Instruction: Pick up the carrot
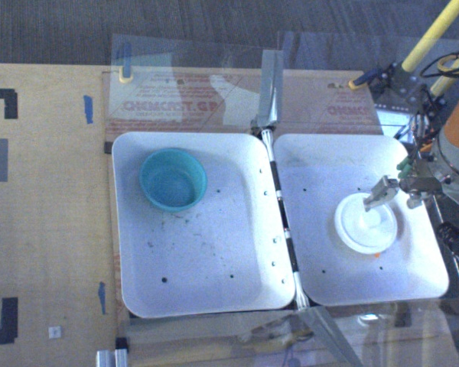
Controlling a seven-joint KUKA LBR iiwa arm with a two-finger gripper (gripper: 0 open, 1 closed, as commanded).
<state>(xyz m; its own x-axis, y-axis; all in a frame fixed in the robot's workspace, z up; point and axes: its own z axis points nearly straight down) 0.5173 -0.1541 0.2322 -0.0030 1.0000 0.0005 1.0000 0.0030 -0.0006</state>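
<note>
My gripper hangs over the right bin, just above the upper right edge of a white round plate. Its two grey fingers stand apart, so it is open, and nothing shows between them. A tiny orange speck lies on the bin floor just below the plate; it is too small to tell whether it is the carrot.
A teal bowl sits upright in the upper left of the left bin. A metal divider runs between the two bins. Cables and a yellow pole crowd the upper right, beside the arm.
</note>
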